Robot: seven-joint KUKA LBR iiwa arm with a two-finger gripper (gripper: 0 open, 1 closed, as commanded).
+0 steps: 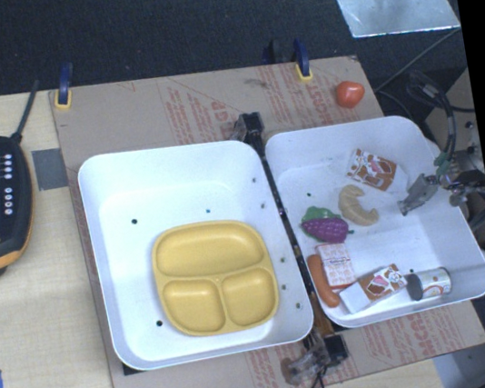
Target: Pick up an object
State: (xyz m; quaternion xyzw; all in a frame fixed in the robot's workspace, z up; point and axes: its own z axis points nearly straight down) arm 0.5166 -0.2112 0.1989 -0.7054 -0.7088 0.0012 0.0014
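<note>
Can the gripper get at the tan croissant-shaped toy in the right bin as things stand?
Probably yes. The gripper sits at the right bin edge, and the tan croissant-shaped toy lies just to its left with bare bin floor between them. The purple grape bunch lies close on the toy's far side.

The left bin [115,256] holds a divided plate [215,276]. In the right bin [398,130], toy grapes [324,224] lie left of a croissant [358,205], with a carton [370,288] and can [431,283] along the near wall. A tomato [349,93] sits behind that bin.
</note>
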